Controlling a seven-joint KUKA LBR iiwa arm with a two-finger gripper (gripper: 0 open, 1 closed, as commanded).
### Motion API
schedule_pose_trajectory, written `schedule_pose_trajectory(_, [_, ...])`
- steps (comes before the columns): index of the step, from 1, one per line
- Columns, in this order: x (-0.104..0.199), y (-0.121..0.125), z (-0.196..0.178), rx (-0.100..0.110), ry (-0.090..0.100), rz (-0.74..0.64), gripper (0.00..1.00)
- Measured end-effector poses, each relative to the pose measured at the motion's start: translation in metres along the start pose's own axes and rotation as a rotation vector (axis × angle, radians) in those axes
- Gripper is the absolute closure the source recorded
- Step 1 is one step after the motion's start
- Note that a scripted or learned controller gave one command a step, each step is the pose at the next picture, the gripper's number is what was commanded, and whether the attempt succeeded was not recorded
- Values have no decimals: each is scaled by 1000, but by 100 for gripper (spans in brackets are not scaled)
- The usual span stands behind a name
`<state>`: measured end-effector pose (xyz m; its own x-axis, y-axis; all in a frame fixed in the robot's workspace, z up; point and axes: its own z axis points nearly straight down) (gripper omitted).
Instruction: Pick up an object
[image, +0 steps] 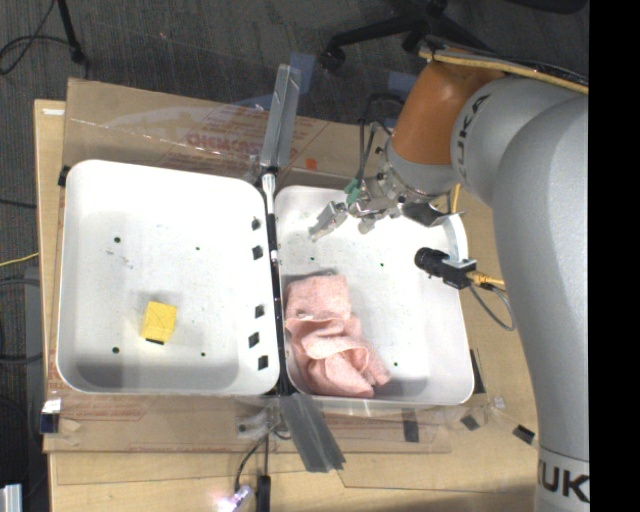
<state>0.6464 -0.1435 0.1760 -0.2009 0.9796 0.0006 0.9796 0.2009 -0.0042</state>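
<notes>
A crumpled pink cloth (328, 335) lies in the right bin (440, 330), against its left wall and toward the front. A small yellow block (159, 321) rests in the left bin (150, 210), near the front left. My gripper (342, 217) hangs over the back of the right bin, above and behind the cloth, with its two fingers spread apart and nothing between them.
A grey metal divider rail (274, 140) runs between the two bins. The arm's large grey body (530, 250) covers the right side of the bench. Cardboard (180, 120) lies under the bins.
</notes>
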Motion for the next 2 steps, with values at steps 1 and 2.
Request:
schedule_pose_trajectory(1, [12,-33,85,-1,1,-177,0])
schedule_pose_trajectory(2, [10,-33,74,-1,-1,-180,100])
